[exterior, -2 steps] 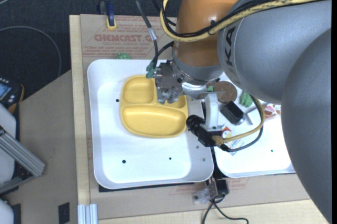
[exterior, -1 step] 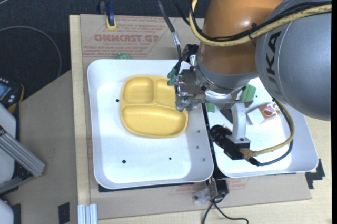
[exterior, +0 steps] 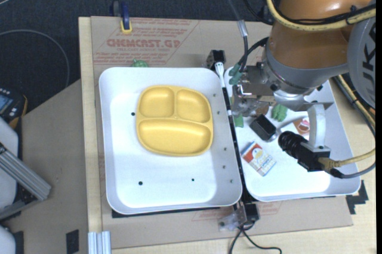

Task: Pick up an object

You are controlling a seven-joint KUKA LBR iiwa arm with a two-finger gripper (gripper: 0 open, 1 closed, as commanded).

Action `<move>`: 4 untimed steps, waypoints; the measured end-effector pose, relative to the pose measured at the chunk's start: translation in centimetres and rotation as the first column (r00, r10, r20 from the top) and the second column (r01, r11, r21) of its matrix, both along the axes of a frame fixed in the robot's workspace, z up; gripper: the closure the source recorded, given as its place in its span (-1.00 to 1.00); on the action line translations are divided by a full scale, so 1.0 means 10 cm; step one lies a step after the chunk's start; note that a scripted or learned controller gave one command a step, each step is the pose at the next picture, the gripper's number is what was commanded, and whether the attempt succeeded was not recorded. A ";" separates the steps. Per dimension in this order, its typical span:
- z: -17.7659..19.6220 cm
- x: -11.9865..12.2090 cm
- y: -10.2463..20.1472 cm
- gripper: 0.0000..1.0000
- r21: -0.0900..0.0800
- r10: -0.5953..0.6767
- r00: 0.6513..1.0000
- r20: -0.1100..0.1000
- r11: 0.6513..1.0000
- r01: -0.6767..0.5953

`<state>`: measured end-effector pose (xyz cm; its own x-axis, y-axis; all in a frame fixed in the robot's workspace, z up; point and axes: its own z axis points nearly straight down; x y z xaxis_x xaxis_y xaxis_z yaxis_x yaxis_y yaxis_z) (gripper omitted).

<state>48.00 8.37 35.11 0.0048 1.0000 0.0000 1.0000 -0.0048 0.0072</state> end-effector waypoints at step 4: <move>0.29 -0.01 -0.21 1.00 -0.001 0.000 1.000 -0.011 1.000 0.000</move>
